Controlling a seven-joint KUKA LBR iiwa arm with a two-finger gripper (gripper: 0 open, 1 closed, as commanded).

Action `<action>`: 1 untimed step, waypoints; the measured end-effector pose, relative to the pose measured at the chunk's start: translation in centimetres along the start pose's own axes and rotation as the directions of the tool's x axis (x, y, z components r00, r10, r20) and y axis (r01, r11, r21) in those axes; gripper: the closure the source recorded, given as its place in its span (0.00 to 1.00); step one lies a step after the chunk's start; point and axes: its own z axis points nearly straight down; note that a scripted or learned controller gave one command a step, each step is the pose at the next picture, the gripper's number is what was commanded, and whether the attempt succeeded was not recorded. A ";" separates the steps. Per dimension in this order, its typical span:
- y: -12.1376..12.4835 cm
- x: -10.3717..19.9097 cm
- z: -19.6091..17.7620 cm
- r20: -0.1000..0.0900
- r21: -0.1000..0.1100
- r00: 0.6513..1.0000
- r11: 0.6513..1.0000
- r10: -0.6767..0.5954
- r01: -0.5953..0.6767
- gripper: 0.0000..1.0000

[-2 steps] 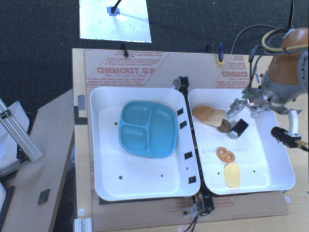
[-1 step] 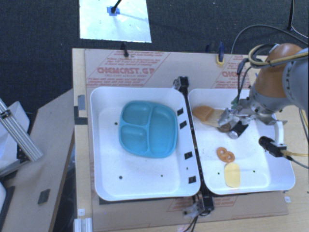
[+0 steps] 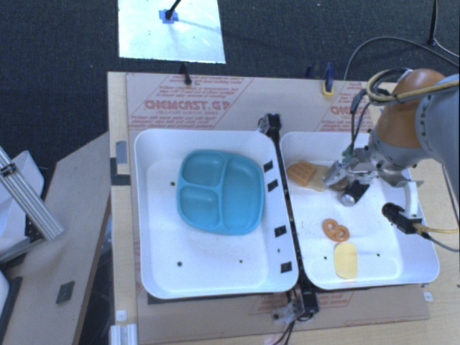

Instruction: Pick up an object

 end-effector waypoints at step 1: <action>0.4 -0.2 -1.5 0.006 -0.016 1.000 1.000 0.000 0.000 1.00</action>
